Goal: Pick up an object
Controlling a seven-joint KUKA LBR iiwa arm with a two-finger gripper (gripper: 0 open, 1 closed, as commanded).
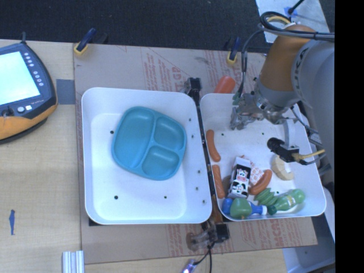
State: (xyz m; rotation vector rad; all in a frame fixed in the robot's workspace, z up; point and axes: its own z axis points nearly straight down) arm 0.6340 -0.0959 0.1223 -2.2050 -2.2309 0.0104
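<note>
The gripper (243, 122) is seen over the far left part of the right bin (316, 178), beneath the grey arm (296, 67). Its fingers (235, 124) are observed spread apart, and nothing is gripped between them (bare white floor is seen under the tips). No object is held.

The items available for picking are found in the right bin. A tan sausage (212, 145) is noted near the gripper, close beside the bin's left wall. A second sausage (218, 181) is noted further toward the near edge, beside a cow-patterned carton (241, 178). A reddish sausage (261, 181) is laid against the carton's right side. A pale bread piece (281, 168) is recorded near the right wall. Green bottles (283, 201) are grouped along the near edge.

A blue divided plate (149, 143) is recorded flat in the left bin (91, 152).
</note>
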